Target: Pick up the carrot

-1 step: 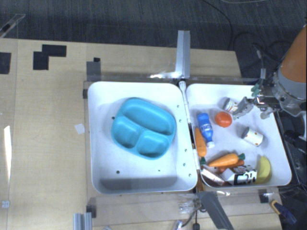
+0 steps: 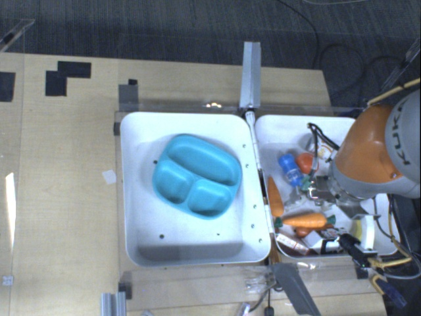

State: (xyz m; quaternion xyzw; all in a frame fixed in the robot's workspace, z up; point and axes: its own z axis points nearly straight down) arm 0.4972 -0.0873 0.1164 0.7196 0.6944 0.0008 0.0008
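In the right bin [image 2: 263, 133] the carrot [image 2: 304, 221] lay flat near the front wall, pointing across the bin. The gripper [image 2: 318, 189] hung just above and behind it, close but with nothing seen between its fingers; how wide it stood, I couldn't tell. A blue bottle [image 2: 289, 167] sat beside it. The left bin [image 2: 138, 242] held a blue tray [image 2: 196, 175].
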